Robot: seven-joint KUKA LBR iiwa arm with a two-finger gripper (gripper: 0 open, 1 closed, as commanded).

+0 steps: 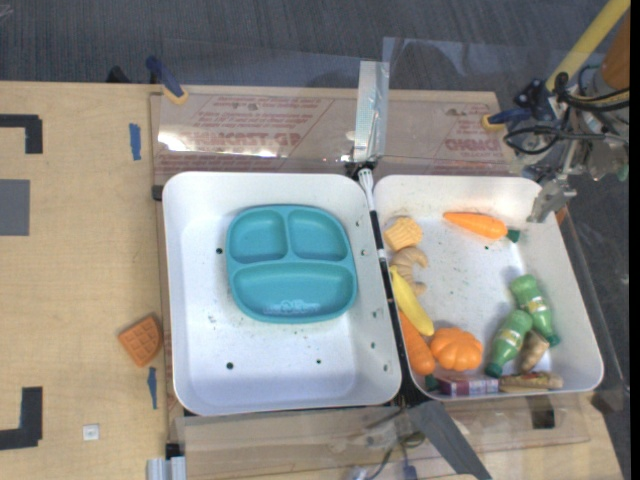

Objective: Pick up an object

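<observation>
My gripper [549, 201] hangs over the far right corner of the right bin [585, 313], just right of an orange carrot [475, 225] with a green stem end. It is apart from the carrot, and nothing shows in its grasp. Elsewhere in that bin lie a tan waffle piece [403, 233], a yellow banana [412, 304], an orange pumpkin [456, 348] and two green bottles [520, 320]. The left bin [190, 298] holds a teal divided plate [290, 264].
A brown waffle [140, 340] lies on the wooden bench left of the bins. A clear plastic divider [370, 108] stands behind the gap between the bins. Cables [545, 118] cluster at the arm's wrist above the right bin's far corner.
</observation>
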